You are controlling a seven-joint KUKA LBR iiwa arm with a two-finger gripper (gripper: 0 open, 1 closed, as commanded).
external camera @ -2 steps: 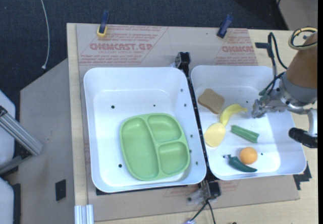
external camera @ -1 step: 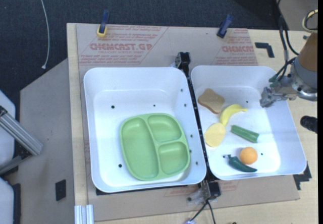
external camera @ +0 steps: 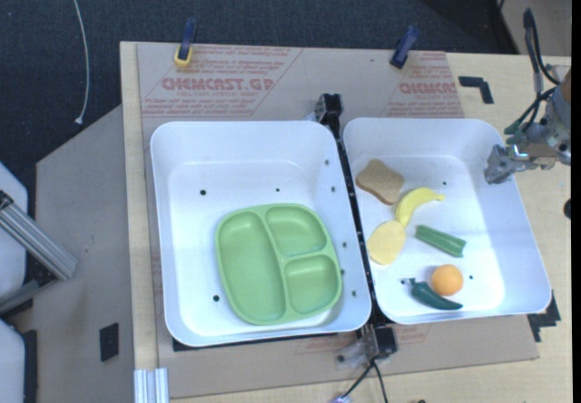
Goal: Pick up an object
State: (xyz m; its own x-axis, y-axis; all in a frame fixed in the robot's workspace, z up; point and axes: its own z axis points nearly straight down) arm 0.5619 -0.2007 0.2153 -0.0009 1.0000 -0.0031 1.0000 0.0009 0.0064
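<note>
Camera view from above shows a brown cardboard-covered counter (external camera: 272, 74) bearing two shallow white plastic bins side by side. The left bin (external camera: 182, 165) holds a pale green plastic plate with three compartments (external camera: 277, 262), lying flat in the bin's nearer half and turned at a slight angle.

The right bin (external camera: 508, 238) holds the small toy foods. A tan slice of toy bread (external camera: 380, 181) lies near the bin's left wall toward the far side. Just beside it, toward the near side, is a yellow toy banana (external camera: 417, 202), curved, with its tip pointing right. Below the banana lies a pale yellow rounded piece (external camera: 387, 242), close to the left wall. To the right of that piece is a short green cylinder-shaped vegetable (external camera: 440, 240), lying at a slant. Nearer the front of the bin sits a small orange ball-shaped fruit (external camera: 447, 280), touching or nearly touching a dark green pepper-shaped piece (external camera: 433, 296) that lies just in front of it.

The grey metal end effector (external camera: 501, 164) sits at the far right corner of the right bin, over its rim, well apart from all the foods. Nothing is seen between its fingers; whether they are spread or closed cannot be told from this angle.

Two blue clamps (external camera: 404, 45) grip the counter's far edge.
</note>
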